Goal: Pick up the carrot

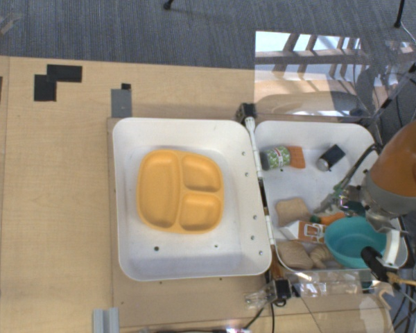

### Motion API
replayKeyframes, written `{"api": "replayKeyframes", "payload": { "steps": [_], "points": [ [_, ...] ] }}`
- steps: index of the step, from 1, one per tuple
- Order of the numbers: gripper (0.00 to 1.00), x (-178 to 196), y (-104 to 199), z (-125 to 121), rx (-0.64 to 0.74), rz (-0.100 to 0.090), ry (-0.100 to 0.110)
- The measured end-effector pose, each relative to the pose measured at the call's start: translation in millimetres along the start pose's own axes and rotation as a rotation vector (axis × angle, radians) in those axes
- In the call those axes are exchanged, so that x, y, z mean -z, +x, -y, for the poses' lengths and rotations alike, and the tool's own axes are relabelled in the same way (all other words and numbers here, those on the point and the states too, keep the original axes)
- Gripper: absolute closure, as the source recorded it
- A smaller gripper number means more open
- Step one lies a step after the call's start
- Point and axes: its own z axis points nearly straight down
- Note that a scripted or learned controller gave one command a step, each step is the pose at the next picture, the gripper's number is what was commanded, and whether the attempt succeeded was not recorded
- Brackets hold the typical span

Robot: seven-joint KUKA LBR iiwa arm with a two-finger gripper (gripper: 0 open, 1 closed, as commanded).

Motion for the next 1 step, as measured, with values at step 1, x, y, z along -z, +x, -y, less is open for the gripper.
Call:
{"api": "replayKeyframes", "payload": {
  "steps": [1],
  "points": [
    [1.0,9.9,1.2,-3.5,0.003,-0.003,-0.004]
  ]
}}
